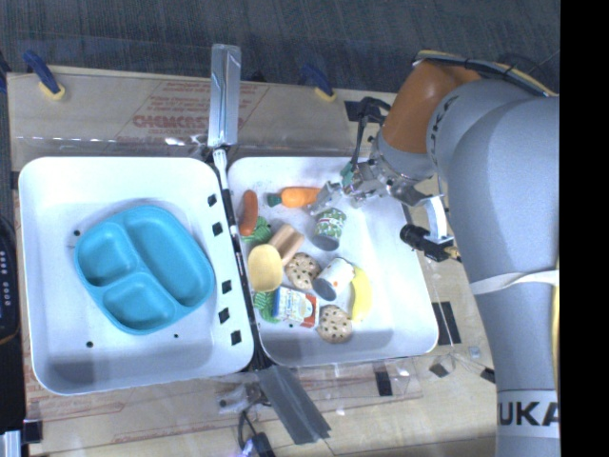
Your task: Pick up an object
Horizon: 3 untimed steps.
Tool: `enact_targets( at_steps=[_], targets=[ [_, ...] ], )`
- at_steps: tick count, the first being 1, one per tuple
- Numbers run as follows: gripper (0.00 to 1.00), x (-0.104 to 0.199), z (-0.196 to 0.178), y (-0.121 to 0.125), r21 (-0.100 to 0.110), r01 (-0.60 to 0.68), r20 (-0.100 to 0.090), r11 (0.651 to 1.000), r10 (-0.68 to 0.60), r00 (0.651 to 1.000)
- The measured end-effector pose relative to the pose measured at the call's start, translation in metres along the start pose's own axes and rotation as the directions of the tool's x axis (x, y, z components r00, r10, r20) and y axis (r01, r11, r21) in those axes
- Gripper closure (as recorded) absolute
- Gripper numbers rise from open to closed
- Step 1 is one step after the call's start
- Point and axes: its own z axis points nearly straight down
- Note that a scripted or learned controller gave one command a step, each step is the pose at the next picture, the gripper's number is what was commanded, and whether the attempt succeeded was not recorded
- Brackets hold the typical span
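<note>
The end effector [335, 192] hangs low over the far part of the right bin [409, 298], just beside the orange carrot [300, 197] and above a small green-printed cup [330, 225]. I cannot tell its state, because the metal parts blur together there. Nothing is visibly held.

I judge the carrot the nearest candidate: smooth, tapered, probably hard plastic, so I would close across its thick middle, not the narrow tip. The cup is round and may roll away. Further off lie rough speckled cookies [303, 270], a yellow banana [362, 295] and a glossy pouch [291, 306], crowded together. The left bin [48, 350] carries a blue divided tray [143, 267].
</note>
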Motion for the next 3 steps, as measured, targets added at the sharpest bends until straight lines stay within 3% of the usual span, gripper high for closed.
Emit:
enact_targets(
  at_steps=[1, 2, 3],
  targets=[
    [0.0, 0.046, -0.001, -0.042, 0.002, 0.015, -0.001, 1.0, -0.015, 1.0],
    [1.0, 0.045, -0.011, -0.041, 0.001, 0.017, 0.0, 1.0, -0.017, 1.0],
    [1.0, 0.107, -0.17, -0.071, -0.005, -0.195, 0.001, 0.981, 0.195, 0.981]
  ],
)
